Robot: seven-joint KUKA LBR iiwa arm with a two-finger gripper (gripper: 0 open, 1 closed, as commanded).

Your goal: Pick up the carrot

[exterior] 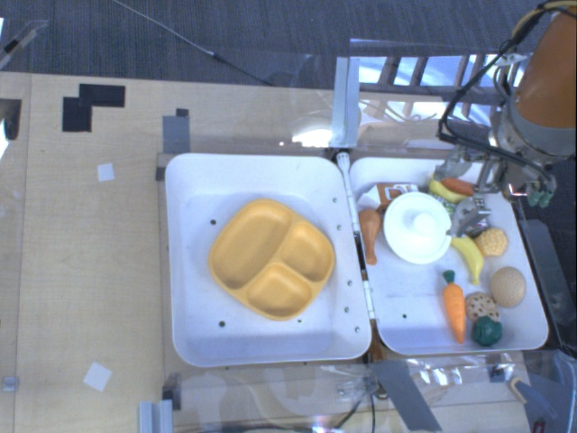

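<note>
Crowding is the main risk: the carrot (454,310) lies at six o'clock from the hand (471,213), wedged near a banana (468,255) and cookie (481,307); whether the hand is clenched cannot be told.

The worktop (81,269) is pale wood-coloured, running from the left edge under both bins. Two shallow white bins sit on it side by side, touching along their inner edges: the left bin (194,323) near the middle, the right bin (406,327) beside it. Far left on the worktop lie black patches (90,106), one of them stepped. Small pale squares (106,172) lie on the bare left part, one far, one near. A grey bracket (177,133) stands at the left bin's far corner.
</note>
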